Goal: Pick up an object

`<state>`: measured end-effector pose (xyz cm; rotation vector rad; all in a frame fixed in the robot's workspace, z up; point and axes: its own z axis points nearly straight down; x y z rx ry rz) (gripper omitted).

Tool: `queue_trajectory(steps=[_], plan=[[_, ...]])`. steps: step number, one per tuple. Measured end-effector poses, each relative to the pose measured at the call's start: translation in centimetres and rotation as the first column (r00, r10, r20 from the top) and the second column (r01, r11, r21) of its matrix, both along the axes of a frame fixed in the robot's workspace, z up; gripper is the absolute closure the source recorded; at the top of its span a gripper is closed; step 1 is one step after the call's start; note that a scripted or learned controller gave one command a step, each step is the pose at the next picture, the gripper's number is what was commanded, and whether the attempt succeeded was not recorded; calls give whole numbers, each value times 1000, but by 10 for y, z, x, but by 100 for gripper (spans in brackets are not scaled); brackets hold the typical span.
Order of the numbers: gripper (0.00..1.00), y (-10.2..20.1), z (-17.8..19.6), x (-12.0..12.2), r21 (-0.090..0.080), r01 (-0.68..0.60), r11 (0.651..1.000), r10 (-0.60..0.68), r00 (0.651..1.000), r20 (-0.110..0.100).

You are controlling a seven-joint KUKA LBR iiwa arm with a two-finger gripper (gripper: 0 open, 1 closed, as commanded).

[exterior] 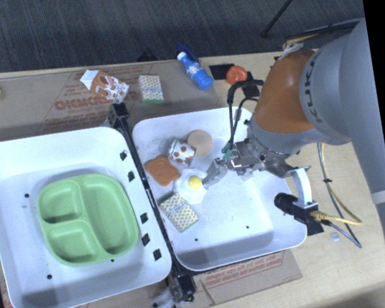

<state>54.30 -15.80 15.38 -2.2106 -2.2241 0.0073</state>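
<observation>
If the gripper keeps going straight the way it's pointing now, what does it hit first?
The gripper points left across the right bin, toward the fried egg toy. That egg looks first in line, with the brown bread piece just beyond. Its height above them is hard to judge from this slanted view.

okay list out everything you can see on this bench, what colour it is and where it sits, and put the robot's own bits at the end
white bins: two, white, side by side on the bench
divided plate: one, green, in the left bin
toast-like piece: one, orange-brown, right bin, near its left wall
round piece: one, tan, right bin, upper part
wrapped item: one, white and orange, beside the round piece
fried egg toy: one, white with yellow centre, right bin, by the pincer
patterned packet: one, green and white, right bin, lower left
bottle: one, blue, behind the bins
small box: one, green and white, behind the bins
arm: one, grey with orange band, from the right
pincer: one, low in the right bin
</observation>
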Motion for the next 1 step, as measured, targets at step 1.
queue_trajectory(steps=[1], plan=[[0,89,38,9,-1,-4,1000,4,1000,5]])
